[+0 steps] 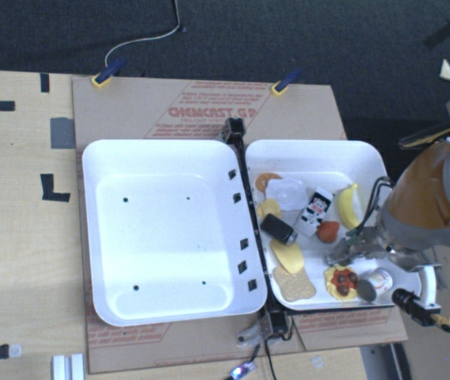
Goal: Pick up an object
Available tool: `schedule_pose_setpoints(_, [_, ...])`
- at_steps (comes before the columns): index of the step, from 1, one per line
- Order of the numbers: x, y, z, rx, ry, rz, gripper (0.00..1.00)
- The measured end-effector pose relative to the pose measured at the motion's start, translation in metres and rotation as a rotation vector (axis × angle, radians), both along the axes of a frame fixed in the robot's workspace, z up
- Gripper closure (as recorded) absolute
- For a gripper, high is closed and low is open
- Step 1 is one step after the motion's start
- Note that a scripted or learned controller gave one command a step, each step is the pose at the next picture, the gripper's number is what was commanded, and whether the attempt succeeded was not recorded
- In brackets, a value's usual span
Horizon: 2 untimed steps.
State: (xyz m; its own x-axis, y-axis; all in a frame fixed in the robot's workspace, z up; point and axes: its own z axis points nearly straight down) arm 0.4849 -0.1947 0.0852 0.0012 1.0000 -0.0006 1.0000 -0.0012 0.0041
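The right bin [368, 155] holds several small objects. Among them are a yellow banana [348, 204], a white and black box [314, 210], a red ball [329, 231], a black block [277, 229], a yellow wedge [288, 256], a tan cracker [294, 285], a red and yellow toy [340, 282] and a silver can [374, 283]. My gripper [350, 249] hangs low over the right part of this bin, just right of the red ball and above the red and yellow toy. The grey arm with its orange band [419, 200] comes in from the right.
The left bin [98, 212] sits beside the right one, with a black divider strip [242, 212] between them. Both rest on a cardboard sheet [201, 109] held by clamps. An orange piece [266, 182] and clear plastic [290, 191] lie at the right bin's far side.
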Motion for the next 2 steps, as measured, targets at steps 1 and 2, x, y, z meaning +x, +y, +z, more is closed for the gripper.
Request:
schedule_pose_setpoints(1, [0.024,-0.024,0.187,-0.007,-0.010,0.003,1.00])
schedule_pose_setpoints(2, [0.110,-0.029,0.304,-0.007,-0.010,0.006,1.00])
